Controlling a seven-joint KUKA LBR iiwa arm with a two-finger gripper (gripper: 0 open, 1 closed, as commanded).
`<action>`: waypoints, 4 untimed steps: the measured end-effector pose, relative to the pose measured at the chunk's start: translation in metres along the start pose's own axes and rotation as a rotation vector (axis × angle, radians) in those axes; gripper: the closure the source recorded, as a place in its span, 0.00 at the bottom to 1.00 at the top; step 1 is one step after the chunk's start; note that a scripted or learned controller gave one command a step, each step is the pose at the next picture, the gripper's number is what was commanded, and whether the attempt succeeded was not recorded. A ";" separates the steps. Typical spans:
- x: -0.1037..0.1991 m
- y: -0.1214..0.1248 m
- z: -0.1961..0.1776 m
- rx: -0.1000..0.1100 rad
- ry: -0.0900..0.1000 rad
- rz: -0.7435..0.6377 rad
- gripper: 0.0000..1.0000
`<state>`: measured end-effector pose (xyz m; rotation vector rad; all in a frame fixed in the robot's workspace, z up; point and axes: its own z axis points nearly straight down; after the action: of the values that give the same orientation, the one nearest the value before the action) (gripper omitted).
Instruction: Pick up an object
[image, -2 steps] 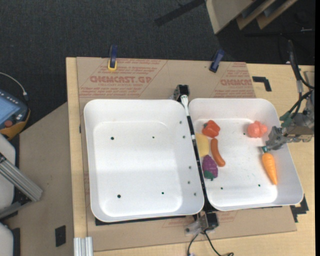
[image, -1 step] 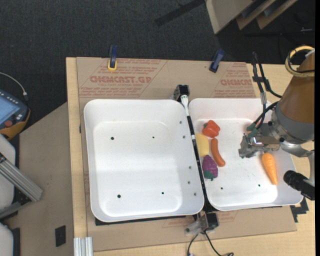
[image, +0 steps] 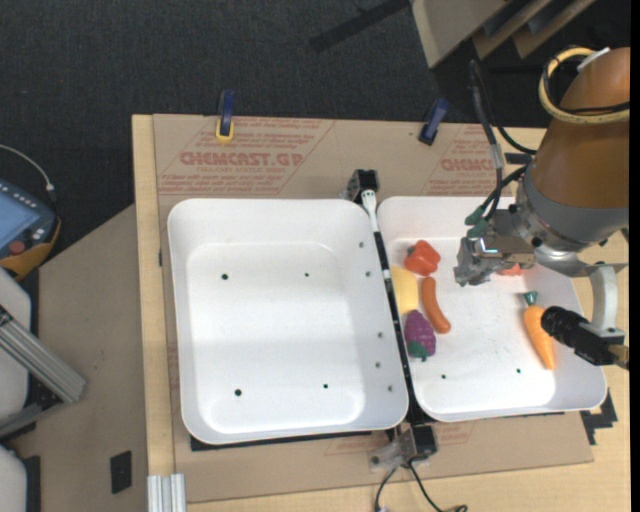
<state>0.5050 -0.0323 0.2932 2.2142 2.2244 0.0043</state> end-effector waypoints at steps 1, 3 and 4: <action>0.061 -0.012 -0.063 -0.004 0.003 -0.004 1.00; 0.125 0.018 -0.131 -0.002 0.002 0.001 1.00; 0.123 0.018 -0.128 0.004 0.000 0.003 0.00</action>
<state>0.5223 0.0911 0.4209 2.2195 2.2226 0.0003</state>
